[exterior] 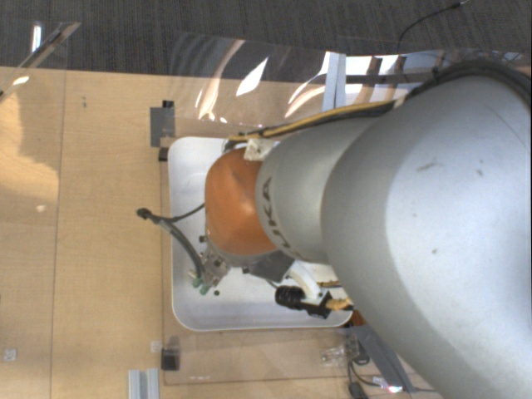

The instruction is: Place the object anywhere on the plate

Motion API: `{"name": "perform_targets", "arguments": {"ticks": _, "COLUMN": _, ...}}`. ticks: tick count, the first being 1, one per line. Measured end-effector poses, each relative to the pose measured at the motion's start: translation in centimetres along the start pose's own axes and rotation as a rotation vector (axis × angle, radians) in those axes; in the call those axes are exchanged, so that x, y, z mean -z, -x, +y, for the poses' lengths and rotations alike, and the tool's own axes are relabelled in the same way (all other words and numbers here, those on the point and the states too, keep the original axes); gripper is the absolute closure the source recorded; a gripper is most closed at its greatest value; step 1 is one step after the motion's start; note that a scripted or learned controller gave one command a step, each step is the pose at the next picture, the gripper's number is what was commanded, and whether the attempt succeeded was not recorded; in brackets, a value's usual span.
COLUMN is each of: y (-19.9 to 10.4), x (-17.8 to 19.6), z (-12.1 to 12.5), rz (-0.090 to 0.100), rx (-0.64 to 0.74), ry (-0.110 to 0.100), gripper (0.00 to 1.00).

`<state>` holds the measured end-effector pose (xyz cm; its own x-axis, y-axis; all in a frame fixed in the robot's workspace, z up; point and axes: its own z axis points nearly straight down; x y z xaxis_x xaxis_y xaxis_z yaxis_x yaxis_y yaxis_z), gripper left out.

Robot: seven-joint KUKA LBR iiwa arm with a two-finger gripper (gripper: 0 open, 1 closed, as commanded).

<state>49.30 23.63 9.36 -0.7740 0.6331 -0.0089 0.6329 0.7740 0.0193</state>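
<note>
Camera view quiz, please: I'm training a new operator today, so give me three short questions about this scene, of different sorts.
1. True or false: the arm covers much of the white bin.
2. What colour is the band above the wrist? A) blue B) orange C) green
3. Fill in: the gripper hangs over the bin's ____ side in the camera view.

Key: 1 true; 2 B; 3 left. Whether the gripper has anything cannot be told from this view.

We see a light wooden tabletop [83, 223]. A white bin [187, 306] sits on it, with small black clamps [169, 357] beside it.
</note>
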Motion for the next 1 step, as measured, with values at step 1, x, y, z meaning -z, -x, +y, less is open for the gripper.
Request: {"name": "perform_targets", "arguments": {"ticks": 1, "y": 0.33, "x": 19.14, "z": -0.53, "rz": 0.006, "rx": 0.178, "ry": -0.009, "gripper": 1.0}}
